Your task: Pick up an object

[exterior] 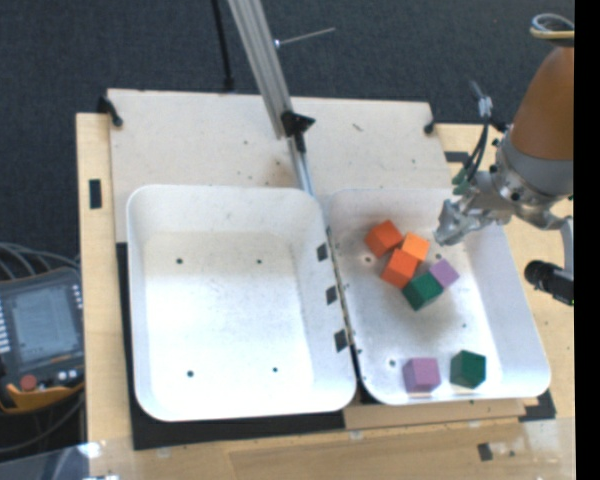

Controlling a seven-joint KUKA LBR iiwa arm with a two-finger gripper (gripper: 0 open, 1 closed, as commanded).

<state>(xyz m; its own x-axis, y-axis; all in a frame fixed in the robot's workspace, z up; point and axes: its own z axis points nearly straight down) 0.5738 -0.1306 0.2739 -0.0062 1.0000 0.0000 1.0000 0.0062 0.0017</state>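
— So, where is the gripper (452, 226) heading, do you think?

— It hangs over the right bin (510, 298), just beside the little cluster in the middle. I'd guess the program is aiming at that pile, since the blocks sit closest together there.

— What's in the pile?

— 5 blocks by my count: an orange block (384, 237) at the upper left, a lighter orange block (416, 246) next to it, another orange block (401, 266) below those, a green block (421, 290) touching it from below, and a small purple block (444, 272) on the right side, nearest the gripper.

— Is it holding anything?

— I can't tell how the gripper is set from this angle, and I see no block in it. Every block appears to rest on the bin floor.

— Why would that cluster be a hard choice?

— They're packed edge to edge, so closing around 1 probably nudges its neighbours. The purple one at the rim of the pile looks the easiest to reach.

— Anything easier?

— 2 loners near the front wall: a purple block (421, 373) and a dark green block (468, 368), apart from each other and well clear of the pile.

— And around them?

— The left bin (230, 298) sits alongside on the surface (210, 138), a metal rail (260, 53) slants in from above, and a handheld control pendant (35, 333) lies off to the left.
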